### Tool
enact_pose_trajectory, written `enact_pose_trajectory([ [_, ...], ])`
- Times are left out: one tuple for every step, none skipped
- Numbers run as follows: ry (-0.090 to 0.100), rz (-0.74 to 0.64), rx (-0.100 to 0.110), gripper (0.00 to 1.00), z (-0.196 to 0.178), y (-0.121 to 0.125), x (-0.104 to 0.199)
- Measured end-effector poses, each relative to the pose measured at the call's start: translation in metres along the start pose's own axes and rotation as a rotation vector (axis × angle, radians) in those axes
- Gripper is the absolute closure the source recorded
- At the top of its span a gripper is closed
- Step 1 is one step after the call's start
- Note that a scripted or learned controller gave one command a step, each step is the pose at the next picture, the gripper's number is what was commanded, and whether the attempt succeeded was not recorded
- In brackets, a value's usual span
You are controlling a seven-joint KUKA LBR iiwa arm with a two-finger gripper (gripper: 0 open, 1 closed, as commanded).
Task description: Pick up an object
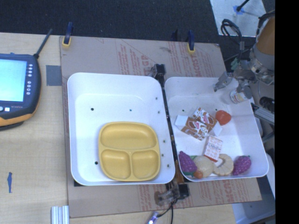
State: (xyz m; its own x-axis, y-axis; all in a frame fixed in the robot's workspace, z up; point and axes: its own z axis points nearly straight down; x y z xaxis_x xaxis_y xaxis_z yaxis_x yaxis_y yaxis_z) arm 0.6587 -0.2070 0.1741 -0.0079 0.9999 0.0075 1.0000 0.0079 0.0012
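Observation:
The right bin (pixel 243 134) holds several small items: a brown and white packet (pixel 198 123), a red tomato-like ball (pixel 223 117), a small white block (pixel 181 121), a red and white sachet (pixel 213 148), two purple grape bunches (pixel 187 162) (pixel 242 164) and pale bread-like pieces (pixel 223 164). My gripper (pixel 230 90) hangs above the bin's far right corner, open, with nothing between its fingers. It is well away from the items, the tomato-like ball being the closest.
The left bin (pixel 117 92) carries a yellow divided plate (pixel 129 150) in its near half. A handheld screen unit (pixel 16 87) lies on the bench at far left. Blue clamps (pixel 67 34) (pixel 190 40) pin the cardboard sheet at the back.

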Motion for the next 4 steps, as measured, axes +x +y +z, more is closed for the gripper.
enact_pose_trajectory([
  [0.022, -0.008, 0.01, 0.0, 0.071, -0.044, 0.011],
  [0.027, -0.009, 0.013, 0.0, 0.074, -0.024, 0.012],
  [0.036, -0.009, 0.018, 0.0, 0.074, -0.007, 0.016],
  [0.035, -0.009, 0.012, 0.0, 0.074, -0.006, 0.016],
])
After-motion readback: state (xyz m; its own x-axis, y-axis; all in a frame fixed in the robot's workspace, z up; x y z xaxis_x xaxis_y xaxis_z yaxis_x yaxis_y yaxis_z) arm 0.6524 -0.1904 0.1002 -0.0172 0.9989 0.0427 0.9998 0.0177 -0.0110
